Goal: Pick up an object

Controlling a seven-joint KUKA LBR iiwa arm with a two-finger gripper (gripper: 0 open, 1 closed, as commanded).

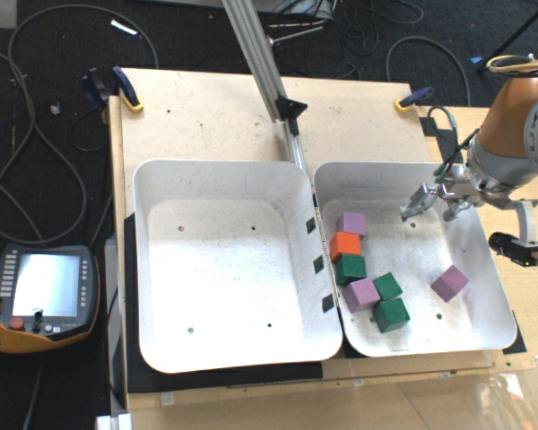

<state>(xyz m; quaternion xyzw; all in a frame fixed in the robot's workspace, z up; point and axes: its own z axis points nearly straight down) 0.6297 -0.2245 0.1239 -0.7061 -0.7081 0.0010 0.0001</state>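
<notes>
Purple block below claw, apart, right bin

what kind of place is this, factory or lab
Most likely a robotics lab test bench: a grey and orange robot arm reaches over two shallow white plastic bins, a handheld control pendant lies beside the bench, and loose black cables cross the floor.
</notes>
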